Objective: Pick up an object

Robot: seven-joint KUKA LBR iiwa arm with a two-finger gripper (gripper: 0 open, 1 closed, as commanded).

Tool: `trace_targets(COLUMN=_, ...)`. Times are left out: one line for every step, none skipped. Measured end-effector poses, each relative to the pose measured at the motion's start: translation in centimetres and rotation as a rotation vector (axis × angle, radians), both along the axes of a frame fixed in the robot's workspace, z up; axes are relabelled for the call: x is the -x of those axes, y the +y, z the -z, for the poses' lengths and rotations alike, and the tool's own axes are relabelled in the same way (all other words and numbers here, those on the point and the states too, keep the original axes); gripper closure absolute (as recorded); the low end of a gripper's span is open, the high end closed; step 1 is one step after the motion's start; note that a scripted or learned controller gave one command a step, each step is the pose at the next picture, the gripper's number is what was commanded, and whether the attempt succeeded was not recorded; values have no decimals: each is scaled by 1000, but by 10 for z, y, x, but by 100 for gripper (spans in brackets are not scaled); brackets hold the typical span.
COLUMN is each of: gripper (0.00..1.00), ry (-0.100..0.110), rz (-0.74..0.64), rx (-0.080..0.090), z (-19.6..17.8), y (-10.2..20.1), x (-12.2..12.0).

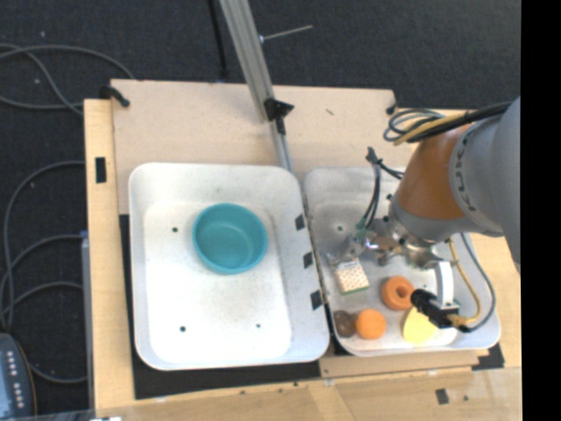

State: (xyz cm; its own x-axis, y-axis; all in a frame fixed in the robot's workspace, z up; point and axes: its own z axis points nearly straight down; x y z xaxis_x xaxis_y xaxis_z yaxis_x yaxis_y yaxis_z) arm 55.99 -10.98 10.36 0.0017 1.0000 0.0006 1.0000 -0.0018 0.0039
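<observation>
Below the arm, the right bin (320,202) holds the candidate objects, all gathered toward its near edge. A flat, roughly square pad (351,276) with a pale, speckled or woven-looking face lies nearest the bin's centre. Toward the near wall from the pad sits a smooth orange ball (371,324), and just left of the ball, against the bin's near-left corner, a small dark brown rounded lump (345,324). Right of the pad lies an orange ring (399,293) with a dark central hole; beyond the ring toward the near-right corner rests a smooth yellow rounded piece (421,328), partly overlapped by a black fitting (427,303) from which a yellow cable runs. The gripper (379,244) hangs just above the pad and the ring; its metal parts are crowded by cables, so whether the jaws are open or shut cannot be told, and no object is visibly between them. The arm (456,175) is matte grey with a glossy orange band. Left of this bin, the left bin (162,323), shallow, white and finely speckled, carries a smooth teal round bowl (230,238). No legible writing or labels can be read.
</observation>
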Motion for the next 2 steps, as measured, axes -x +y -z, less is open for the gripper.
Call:
trace_targets(gripper=100, ry=-8, rz=5, rx=1, z=-13, y=-2, x=-2)
trace_targets(gripper=100, ry=-2, rz=-5, rx=1, z=-57, y=-1, x=-5)
